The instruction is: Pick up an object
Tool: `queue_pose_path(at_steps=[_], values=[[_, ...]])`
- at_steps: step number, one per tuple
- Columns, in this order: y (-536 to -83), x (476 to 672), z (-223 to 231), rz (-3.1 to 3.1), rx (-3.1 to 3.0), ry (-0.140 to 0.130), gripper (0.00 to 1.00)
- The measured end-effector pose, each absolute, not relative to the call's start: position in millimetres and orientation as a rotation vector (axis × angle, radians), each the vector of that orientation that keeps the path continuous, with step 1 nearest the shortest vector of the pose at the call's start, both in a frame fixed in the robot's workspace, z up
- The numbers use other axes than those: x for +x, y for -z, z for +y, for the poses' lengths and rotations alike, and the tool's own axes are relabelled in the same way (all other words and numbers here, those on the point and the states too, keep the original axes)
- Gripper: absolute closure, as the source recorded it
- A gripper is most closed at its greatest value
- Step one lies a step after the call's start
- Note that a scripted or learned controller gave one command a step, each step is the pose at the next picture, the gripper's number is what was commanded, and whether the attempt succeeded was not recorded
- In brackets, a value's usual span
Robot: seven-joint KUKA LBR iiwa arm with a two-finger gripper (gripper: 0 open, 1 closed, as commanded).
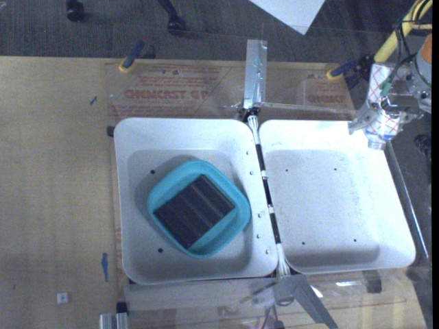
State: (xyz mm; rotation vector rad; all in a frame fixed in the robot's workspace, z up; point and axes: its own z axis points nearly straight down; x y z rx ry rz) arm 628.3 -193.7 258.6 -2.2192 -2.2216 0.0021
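Observation:
A light blue, rounded square dish [199, 208] with a dark ribbed inside lies tilted in the left bin [130, 149], near that bin's middle. My gripper [376, 124] hangs over the far right corner of the right bin [329, 204], well away from the dish. A white piece with a red grid pattern sits at the gripper's wrist end.
A metal post [256, 70] stands behind the seam between the two bins. Yellow and blue clamps [130, 55] sit on the bench's far edge. Cables [411, 16] run by the arm at the upper right.

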Motion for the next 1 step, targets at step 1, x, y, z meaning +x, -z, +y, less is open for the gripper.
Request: queue_pose_path(at_steps=[1], values=[[-95.3, 640.3, -172.5, -2.196, -2.246, -0.001, 0.00]])
